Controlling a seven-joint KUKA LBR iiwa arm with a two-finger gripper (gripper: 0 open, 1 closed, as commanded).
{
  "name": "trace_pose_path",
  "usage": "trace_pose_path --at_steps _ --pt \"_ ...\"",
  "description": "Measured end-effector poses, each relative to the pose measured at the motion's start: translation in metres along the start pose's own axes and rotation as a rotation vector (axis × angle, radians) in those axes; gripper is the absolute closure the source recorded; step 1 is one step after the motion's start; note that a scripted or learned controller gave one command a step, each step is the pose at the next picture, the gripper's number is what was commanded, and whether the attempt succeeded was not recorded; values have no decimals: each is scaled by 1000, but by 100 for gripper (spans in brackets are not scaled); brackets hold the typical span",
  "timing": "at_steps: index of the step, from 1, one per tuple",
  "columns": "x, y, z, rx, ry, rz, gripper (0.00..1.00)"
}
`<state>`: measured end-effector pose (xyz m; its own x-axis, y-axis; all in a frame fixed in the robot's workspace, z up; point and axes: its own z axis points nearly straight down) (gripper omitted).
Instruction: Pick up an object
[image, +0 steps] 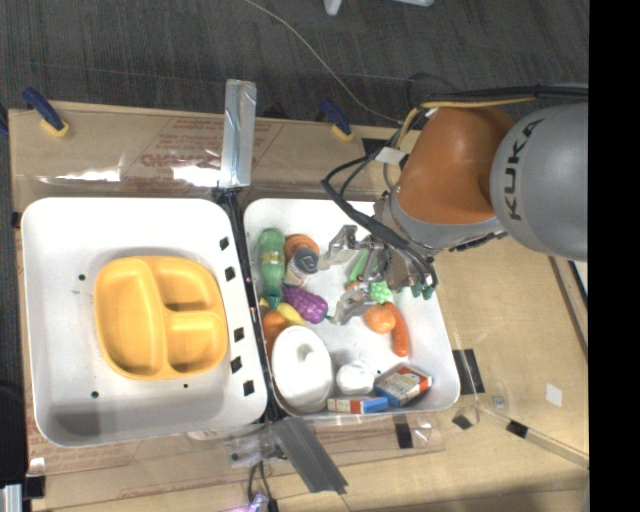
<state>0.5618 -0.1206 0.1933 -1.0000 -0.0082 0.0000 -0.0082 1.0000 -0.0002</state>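
A cardboard-lined counter (520, 400) carries two white bins; the right bin (440, 340) is crowded with toy food. The jaws (350, 272) hang apart over a bare patch, holding nothing. Closing here risks catching the purple eggplant (305, 303) or the carrot (381, 318) only by an edge and dropping it.

Grey rounded arm (545, 180) w/ black "KUKA" lettering on side. Wide orange band (450, 165) above wrist, smooth and glossy. Black cables (350, 175) looping near wrist. Gripper (352, 270) of bare silver metal, two thin fingers, some green parts beside.
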Motion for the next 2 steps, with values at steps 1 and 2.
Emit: trace_pose_path --at_steps 1,2 --pt "9 -75 80 -2 3 -105 0" --pt "-6 -86 99 1 -7 49 0"
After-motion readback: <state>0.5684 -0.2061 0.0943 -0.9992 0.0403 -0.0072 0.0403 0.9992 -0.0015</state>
